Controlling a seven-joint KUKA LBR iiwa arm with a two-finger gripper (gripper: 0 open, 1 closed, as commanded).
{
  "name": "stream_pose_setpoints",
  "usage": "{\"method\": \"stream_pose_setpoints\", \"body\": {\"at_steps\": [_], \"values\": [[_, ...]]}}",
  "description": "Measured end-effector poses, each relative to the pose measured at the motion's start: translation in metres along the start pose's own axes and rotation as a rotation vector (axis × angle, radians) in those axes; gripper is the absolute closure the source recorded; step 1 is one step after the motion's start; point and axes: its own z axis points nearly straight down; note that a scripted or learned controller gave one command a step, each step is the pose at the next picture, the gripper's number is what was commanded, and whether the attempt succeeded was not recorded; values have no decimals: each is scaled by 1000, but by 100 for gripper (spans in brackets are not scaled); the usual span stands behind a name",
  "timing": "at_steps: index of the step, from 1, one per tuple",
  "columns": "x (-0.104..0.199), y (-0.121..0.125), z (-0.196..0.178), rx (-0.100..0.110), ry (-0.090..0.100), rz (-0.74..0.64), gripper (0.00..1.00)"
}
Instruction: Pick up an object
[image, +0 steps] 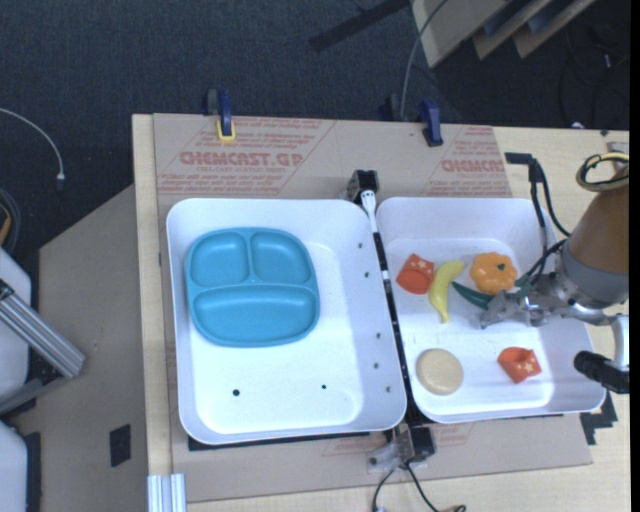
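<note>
The right bin (560, 395) holds several toy foods. A red piece (416, 273), a yellow banana (443, 288) and an orange pepper (493, 271) with a green stem lie along its far side. Near the front lie a beige round cookie (439, 370) and a small red piece (518, 364). My gripper (510, 308) reaches in from the right and hangs low in the bin's middle. It sits just below the orange pepper and above the small red piece. Nothing shows held in it.
The left bin (200, 400) bears a blue divided plate (254, 286) in its far left part. A black divider strip (385, 290) runs between the bins. Blue clamps (430, 120) sit at the bench's back edge, and cables trail at the right.
</note>
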Motion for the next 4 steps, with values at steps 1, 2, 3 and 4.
{"method": "stream_pose_setpoints", "body": {"at_steps": [1, 2, 3, 4], "values": [[-1, 1, -14, -7, -4, 0, 100], [6, 5, -75, -13, -5, -1, 100], [13, -2, -129, -11, -5, -2, 100], [13, -2, -118, -3, -2, 0, 100]]}}
